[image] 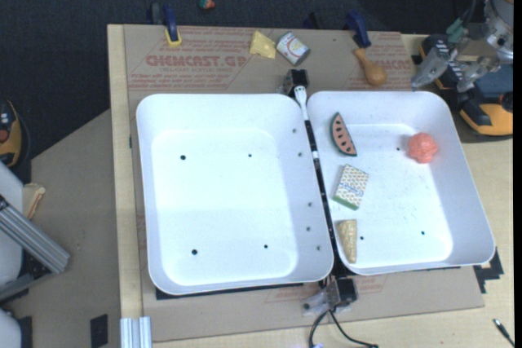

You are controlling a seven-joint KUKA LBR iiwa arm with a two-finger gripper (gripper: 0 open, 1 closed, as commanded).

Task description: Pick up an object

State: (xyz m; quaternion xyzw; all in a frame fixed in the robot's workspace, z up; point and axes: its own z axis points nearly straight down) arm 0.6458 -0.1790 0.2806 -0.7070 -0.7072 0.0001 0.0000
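1. The left bin holds nothing to pick, so it looks like the drop side of the pair.
2. On the bench behind the bins lie a yellow cheese wedge and a small grey-and-white carton, close together; further right lies a tan wooden piece with a rounded end. All three sit outside the bins, likely out of play.
3. The right bin carries every candidate. Along its left side run a watermelon slice, a patterned green-and-white box below it, and a pale ice-cream cone near the front wall.
4. A pink rounded lump lies apart from those, toward the bin's right side, with free floor all around it, which probably makes it the easiest grasp.
5. The gripper hangs above the bench just beyond the right bin's far right corner, holding nothing; whether it is spread or closed I cannot tell. No object is picked yet.
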